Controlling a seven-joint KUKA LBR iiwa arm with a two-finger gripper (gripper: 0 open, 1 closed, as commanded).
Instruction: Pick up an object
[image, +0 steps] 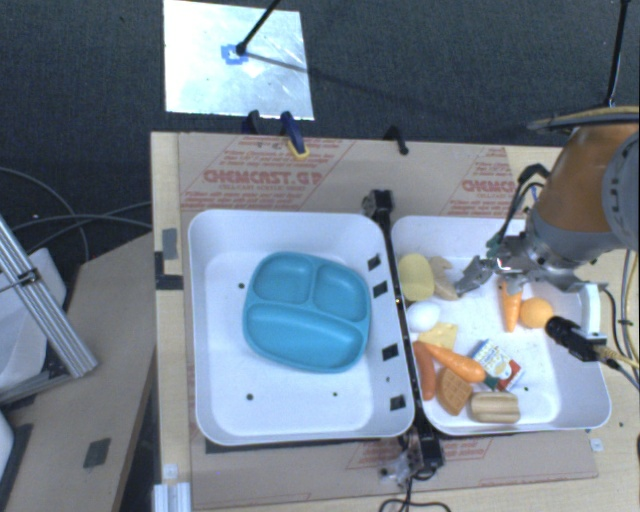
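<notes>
Robotics lab: clamped bench (330, 165), cables (60, 215).

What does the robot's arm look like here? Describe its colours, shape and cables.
The arm is thick and rounded, with a broad orange band above a grey wrist. At its tip sits a small grey metal pincer. Thin dark cables run along its side, and a black fitting juts from its lower part.

- Dark grey carpeted floor (80, 90) surrounds the bench.
- Brown cardboard sheet printed with red lettering (262, 172) covers the benchtop.
- Shiny silver square panel (238, 60) lies on the carpet.
- Aluminium extrusion frame (35, 300) stands far left.
</notes>
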